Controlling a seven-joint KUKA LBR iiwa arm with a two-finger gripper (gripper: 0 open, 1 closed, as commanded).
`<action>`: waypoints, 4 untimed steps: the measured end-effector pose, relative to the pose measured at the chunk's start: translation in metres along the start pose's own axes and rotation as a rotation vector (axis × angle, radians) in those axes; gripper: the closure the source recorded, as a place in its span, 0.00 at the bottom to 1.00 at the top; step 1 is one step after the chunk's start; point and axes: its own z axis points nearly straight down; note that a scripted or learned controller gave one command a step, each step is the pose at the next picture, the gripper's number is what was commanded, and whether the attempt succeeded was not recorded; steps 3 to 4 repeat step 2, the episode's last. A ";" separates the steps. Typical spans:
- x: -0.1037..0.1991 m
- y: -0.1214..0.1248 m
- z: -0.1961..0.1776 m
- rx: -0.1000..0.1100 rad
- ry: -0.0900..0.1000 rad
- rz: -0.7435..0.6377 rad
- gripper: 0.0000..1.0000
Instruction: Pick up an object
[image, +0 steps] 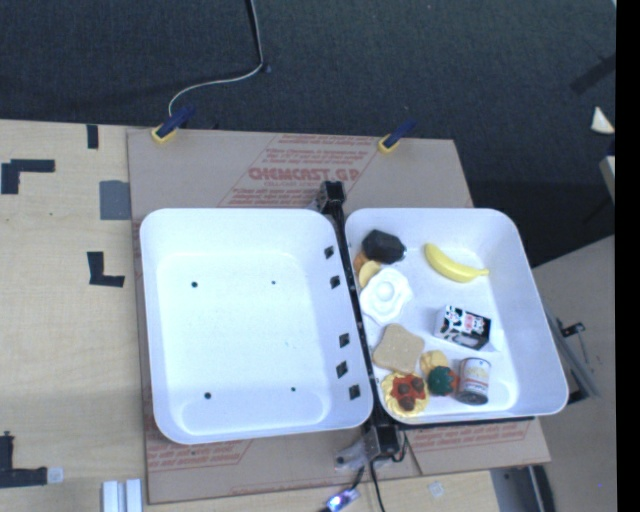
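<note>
1. Bottom edge of the frame: a dark cable bundle (372, 462) sits below the seam between the two bins, on the cardboard sheet (290, 170) that underlies both.

2. Right bin (520, 260), lower part. All candidate objects lie in this bin.
- A small can (474, 380) lies near the lower right corner.
- A green and red item (438, 380) sits just beside the can, on its left.
- A yellow piece with red parts (405, 393) lies further left, close to the bin's lower left wall.
- A slice of bread (399, 348) lies just above these.

3. Right bin, middle part.
- A black-and-white box (464, 325) lies right of the bread and apart from it.
- A white fried-egg piece (385, 295) lies near the left wall.

4. Right bin, upper part.
- A small orange-yellow item (367, 272) touches the egg's upper edge.
- A black object (383, 246) lies above that.
- A banana (452, 263) lies to the right, apart from the rest.

5. Left bin (160, 300): its white floor carries four small dark dots.

6. Top of the frame: two blue-and-yellow clamps (172, 124) (397, 134) grip the far edge of the cardboard. A white cable (215, 80) runs across the dark floor beyond.

7. Gripper state: cannot be determined.
</note>
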 end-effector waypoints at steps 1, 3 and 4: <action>0.000 -0.002 0.000 0.000 0.000 0.000 1.00; 0.062 -0.004 0.179 0.015 0.006 -0.004 1.00; 0.062 -0.004 0.179 0.015 0.006 -0.004 1.00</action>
